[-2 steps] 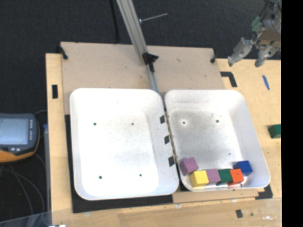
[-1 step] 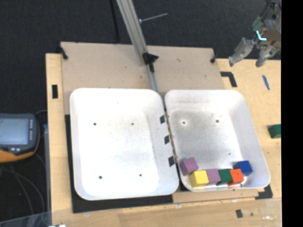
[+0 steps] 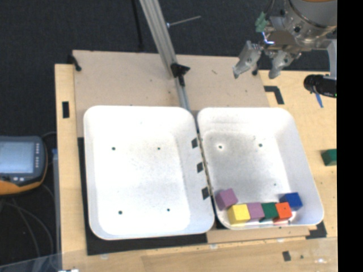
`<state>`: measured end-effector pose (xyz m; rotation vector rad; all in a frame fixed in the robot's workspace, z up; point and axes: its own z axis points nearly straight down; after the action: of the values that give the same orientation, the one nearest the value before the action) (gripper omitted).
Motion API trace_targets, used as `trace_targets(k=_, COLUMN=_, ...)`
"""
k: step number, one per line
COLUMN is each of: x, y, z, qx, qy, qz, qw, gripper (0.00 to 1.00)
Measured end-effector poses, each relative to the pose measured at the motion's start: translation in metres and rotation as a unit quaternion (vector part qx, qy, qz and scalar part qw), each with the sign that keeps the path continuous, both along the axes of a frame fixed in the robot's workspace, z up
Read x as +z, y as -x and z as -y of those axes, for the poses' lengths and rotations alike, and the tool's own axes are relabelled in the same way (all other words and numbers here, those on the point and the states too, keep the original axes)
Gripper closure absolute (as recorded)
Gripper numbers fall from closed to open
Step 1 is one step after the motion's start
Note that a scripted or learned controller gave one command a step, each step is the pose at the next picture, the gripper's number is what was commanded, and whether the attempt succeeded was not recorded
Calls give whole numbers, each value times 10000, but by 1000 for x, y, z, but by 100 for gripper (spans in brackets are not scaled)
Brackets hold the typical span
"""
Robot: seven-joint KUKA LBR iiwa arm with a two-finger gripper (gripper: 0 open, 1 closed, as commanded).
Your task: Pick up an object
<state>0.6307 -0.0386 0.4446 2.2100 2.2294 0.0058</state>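
Note:
Several small blocks lie along the near edge of the right bin [image 3: 295, 135]: a purple block [image 3: 226, 198], a yellow block [image 3: 239, 213], a second purple block [image 3: 256, 211], a green block [image 3: 269, 211], an orange block [image 3: 283, 211] and a blue block [image 3: 291, 200]. My gripper [image 3: 261, 66] hangs high above the bench beyond the right bin's far edge, far from the blocks. Its two fingers [image 3: 245, 62] are spread apart with nothing between them.
The left bin [image 3: 96, 152] sits beside the right one. A slanted aluminium strut [image 3: 163, 41] rises from the bench behind the bins. A handheld pendant [image 3: 20, 160] lies at the far left. A small green object [image 3: 329, 157] rests right of the bins.

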Motion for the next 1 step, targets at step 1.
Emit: trace_targets(k=1, x=-48, y=43, z=47, qx=-64, qy=11, qz=-45, qw=10000, gripper=0)
